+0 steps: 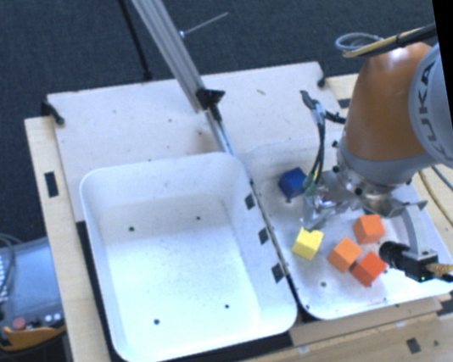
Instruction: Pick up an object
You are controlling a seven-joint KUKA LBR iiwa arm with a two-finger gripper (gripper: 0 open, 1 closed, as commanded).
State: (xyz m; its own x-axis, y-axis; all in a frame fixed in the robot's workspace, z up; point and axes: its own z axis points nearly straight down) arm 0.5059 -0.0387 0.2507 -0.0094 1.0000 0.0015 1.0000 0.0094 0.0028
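Your grey-and-orange arm's gripper hangs low in the right shallow white bin; whether it grips anything you cannot tell. Centre it over the small yellow foam cube just beside it, clear of the blue cube, before descending.
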